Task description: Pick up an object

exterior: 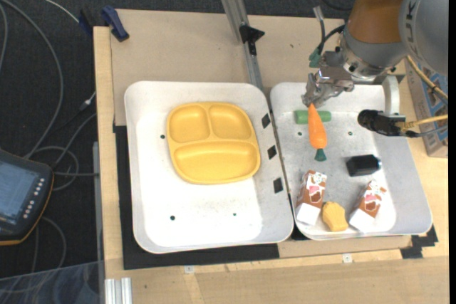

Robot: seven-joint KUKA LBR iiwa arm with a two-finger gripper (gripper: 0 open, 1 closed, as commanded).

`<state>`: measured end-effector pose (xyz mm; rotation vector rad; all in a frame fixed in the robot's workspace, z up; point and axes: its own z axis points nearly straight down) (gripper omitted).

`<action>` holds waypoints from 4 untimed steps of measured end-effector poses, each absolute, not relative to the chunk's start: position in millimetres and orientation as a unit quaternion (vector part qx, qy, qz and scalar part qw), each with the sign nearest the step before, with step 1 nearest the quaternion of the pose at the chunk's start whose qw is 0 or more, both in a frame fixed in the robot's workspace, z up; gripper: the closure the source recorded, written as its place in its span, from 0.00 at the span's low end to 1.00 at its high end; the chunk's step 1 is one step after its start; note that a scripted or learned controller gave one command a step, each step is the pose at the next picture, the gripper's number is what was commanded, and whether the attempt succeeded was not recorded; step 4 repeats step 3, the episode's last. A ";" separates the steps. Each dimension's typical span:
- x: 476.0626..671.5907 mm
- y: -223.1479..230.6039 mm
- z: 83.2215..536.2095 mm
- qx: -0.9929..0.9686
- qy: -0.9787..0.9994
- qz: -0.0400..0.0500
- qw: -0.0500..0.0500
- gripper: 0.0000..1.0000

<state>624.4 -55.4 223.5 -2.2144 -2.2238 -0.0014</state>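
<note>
Arm (399, 3) over right bin (413, 181); gripper (313, 100) low at its far end, fingers' state can't tell (too small). Yellow tray (212, 141) well left in other bin. Carrot (317, 127) touching just below gripper, not visibly gripped.

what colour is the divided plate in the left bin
Yellow: the divided plate is plain yellow all over, seen clearly in the camera view.

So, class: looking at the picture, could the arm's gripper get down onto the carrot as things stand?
Probably yes. The gripper hangs right over the carrot's top end, and nothing lies across the carrot in the right bin.
</note>
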 end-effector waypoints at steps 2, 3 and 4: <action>558.9 22.0 232.7 -0.705 -0.709 0.000 0.003 1.00; 532.9 70.5 223.9 -0.705 -0.709 0.001 0.003 1.00; 532.9 70.5 223.9 -0.705 -0.709 0.001 0.003 1.00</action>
